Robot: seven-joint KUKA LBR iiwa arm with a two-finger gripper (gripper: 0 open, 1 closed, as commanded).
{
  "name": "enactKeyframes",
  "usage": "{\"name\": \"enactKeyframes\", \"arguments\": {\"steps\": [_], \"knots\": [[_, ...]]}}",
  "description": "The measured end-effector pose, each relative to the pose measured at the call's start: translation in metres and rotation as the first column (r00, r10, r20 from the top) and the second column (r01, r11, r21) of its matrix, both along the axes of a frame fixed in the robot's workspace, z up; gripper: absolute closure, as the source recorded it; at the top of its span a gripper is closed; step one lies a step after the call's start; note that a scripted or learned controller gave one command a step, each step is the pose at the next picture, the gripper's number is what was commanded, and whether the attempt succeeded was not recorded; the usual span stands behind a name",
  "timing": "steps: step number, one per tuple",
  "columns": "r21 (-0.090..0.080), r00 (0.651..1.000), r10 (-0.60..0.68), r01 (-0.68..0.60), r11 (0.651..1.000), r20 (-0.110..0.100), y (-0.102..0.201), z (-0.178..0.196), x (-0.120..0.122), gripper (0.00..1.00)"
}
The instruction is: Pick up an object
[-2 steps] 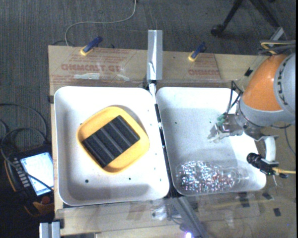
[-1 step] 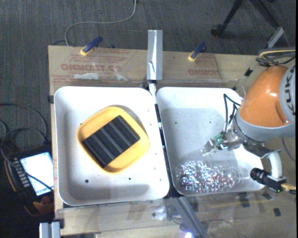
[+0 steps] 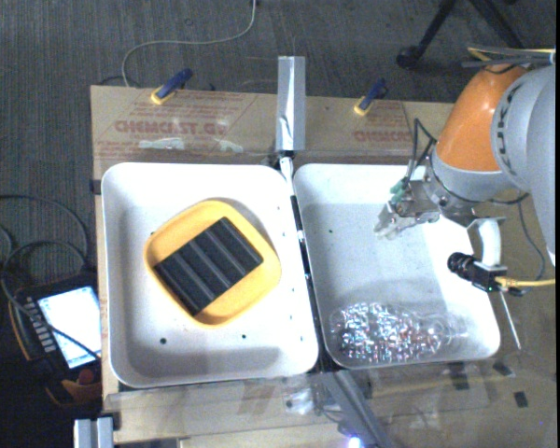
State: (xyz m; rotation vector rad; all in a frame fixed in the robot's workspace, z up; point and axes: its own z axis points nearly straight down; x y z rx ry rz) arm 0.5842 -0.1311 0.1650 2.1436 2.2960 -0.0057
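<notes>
A yellow object with a black ribbed top lies in the middle of the left bin. A clear bag of small silvery pieces rests along the near side of the right bin. My gripper hangs over the right bin's far right part, well above and behind the bag, and nothing shows between its fingers. The grey arm with its orange band reaches in from the right.
A metal divider post stands at the back between the bins. Two blue-and-yellow clamps hold the cardboard backing. A black cable fitting hangs off the arm at the right bin's edge. A tablet lies on the floor at left.
</notes>
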Motion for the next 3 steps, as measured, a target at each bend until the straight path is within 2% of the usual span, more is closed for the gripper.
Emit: {"name": "enactKeyframes", "arguments": {"steps": [1,2,3], "knots": [[0.002,0.993,0.119,-0.119,0.993,-0.001,0.014,-0.001,-0.068,0.0],[0.002,0.996,-0.085,0.085,0.996,0.001,-0.026,0.022,-0.097,0.0],[0.004,1.0,0.027,-0.027,1.0,-0.001,0.035,-0.042,-0.101,0.0]]}}
